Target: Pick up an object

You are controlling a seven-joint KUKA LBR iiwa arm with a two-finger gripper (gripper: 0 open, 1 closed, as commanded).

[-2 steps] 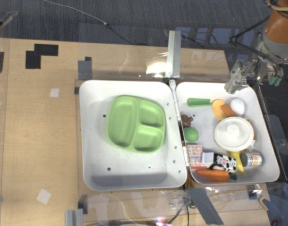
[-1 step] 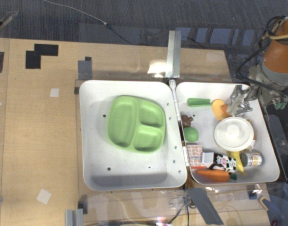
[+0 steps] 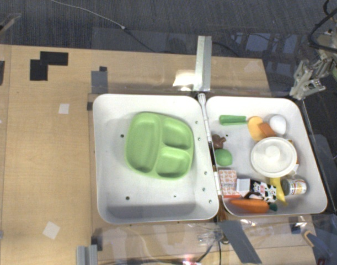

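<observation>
The right bin (image 3: 316, 173) holds several small objects: a green stick (image 3: 233, 119), an orange fruit (image 3: 260, 129), a white egg (image 3: 278, 124), a white bowl (image 3: 273, 154), a green ball (image 3: 224, 158), a brown piece (image 3: 218, 142), a small printed carton (image 3: 227, 181), a carrot (image 3: 250, 206), a yellow banana (image 3: 277, 191) and a small can (image 3: 296, 187). My gripper (image 3: 307, 87) hangs beyond the bin's far right corner, over the bench and not over any object. Its fingers stand apart, open, with nothing between them.
The left bin (image 3: 110, 126) carries a green divided plate (image 3: 159, 145). A metal post (image 3: 203, 62) rises behind the seam between the two bins. Black markers (image 3: 47, 64) lie on the wooden bench at the far left.
</observation>
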